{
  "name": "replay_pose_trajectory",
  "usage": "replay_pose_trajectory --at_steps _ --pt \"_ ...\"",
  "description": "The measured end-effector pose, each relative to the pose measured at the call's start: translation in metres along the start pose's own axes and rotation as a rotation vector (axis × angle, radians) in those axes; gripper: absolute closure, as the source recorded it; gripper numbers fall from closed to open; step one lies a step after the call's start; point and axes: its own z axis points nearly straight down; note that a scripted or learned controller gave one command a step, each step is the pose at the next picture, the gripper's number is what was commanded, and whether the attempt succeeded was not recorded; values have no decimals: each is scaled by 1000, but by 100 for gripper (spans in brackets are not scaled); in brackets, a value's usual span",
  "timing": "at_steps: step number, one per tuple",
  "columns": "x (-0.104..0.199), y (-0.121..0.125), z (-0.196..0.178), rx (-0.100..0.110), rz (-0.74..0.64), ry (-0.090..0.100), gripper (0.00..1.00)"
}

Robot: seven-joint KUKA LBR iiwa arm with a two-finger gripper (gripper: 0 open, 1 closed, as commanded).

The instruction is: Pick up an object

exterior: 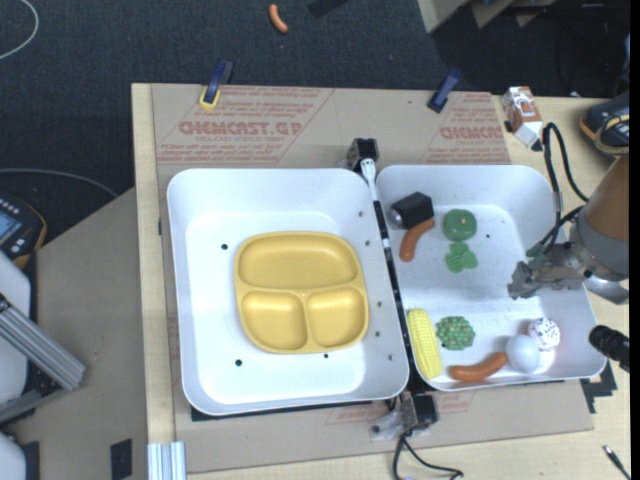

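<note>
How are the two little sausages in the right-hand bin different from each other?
The upper sausage lies near the bin's left wall, slanted, one end by a black block. The lower sausage lies near the bin's front edge, nearly level, between a corn cob and a white ball. The upper one looks shorter and a little curved. Both are orange-brown, and both lie apart from the hand.

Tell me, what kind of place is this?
Probably a robotics lab test bench: a grey robot arm's gripper hangs over a shallow white bin of toy food, beside a yellow divided plastic plate, with loose cables and clamps around.
</note>
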Motion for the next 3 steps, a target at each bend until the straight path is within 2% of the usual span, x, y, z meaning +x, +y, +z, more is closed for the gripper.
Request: replay_pose_trajectory --at_steps 1,2,3 --pt "1 9 -61 -4 -1 -1 100" --pt "0 11 -83 -1 -1 0 100" --pt "42 26 -79 2 -5 2 100"
